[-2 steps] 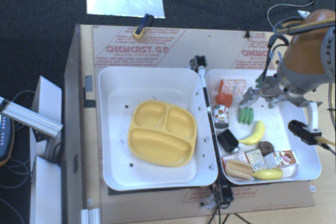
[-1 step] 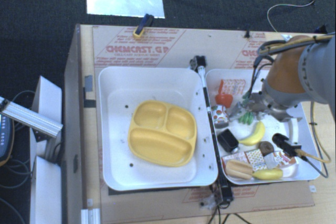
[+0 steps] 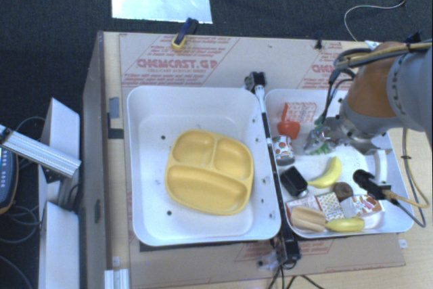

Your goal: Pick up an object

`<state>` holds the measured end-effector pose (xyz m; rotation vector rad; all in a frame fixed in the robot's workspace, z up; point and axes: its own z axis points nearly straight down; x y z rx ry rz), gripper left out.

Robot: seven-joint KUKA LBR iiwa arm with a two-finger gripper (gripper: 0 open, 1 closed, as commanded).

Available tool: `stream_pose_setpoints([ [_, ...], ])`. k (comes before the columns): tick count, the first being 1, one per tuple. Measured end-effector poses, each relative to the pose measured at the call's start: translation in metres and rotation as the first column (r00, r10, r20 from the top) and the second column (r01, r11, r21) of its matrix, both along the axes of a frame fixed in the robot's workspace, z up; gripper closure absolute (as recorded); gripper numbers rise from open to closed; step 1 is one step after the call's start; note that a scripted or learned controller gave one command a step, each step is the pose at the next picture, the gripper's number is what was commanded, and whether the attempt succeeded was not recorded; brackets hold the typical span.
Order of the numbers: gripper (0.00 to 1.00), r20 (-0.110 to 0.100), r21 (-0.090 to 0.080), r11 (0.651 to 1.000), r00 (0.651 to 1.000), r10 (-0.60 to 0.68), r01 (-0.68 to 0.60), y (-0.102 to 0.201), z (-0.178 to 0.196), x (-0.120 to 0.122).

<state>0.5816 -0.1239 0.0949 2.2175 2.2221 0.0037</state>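
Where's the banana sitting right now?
In the camera view, the banana lies in the right bin, just below the gripper, with the small black block to its left.

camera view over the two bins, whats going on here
A grey robot arm with an orange band reaches in from the right over the right white bin, its gripper low near a green object among the clutter. The bin holds a yellow banana, a small black block and a red cup. The left white bin holds a yellow divided plastic plate. No grasp is visible yet.
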Motion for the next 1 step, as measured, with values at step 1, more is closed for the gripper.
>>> stream_pose_setpoints([
  [1,1.0,0.002,0.001,1.0,1.0,0.003,-0.003,0.0905,0.091,0.0538],
])
